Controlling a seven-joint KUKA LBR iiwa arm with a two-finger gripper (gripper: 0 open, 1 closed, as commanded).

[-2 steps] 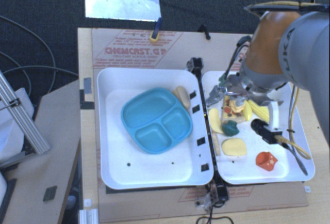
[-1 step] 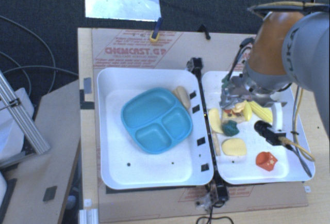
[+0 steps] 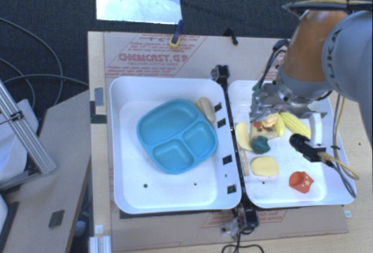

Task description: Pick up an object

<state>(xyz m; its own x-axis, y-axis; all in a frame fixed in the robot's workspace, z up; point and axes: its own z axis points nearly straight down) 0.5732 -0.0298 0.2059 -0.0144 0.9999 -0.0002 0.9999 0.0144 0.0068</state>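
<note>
We're looking down on the counter (image 3: 145, 51), where two white bins sit side by side. The left bin (image 3: 125, 188) carries a blue divided plate (image 3: 176, 135), tilted a little in the tray, and a pale tan oblong piece (image 3: 206, 109) rests right against the plate's upper right rim, near the divider between the bins.

Over in the right bin (image 3: 326, 193) we have the clutter. The arm (image 3: 326, 48), grey with its orange band, comes in from the right and hangs over the upper part of that bin. The gripper (image 3: 261, 109) is down low at the bin's left side, just above a small heap of items. Whether its tips are apart or together we cannot tell; the wrist body hides them.

Right beneath it lies a small red and orange piece (image 3: 268, 124), touching a yellow corn cob (image 3: 295, 125). Just below sits a dark teal lump (image 3: 260, 144), with a pale yellow piece (image 3: 243, 136) beside it to the left. A flat yellow slice (image 3: 264, 166) lies nearer the front, and a red piece (image 3: 301, 181) sits apart at the front right.
</note>
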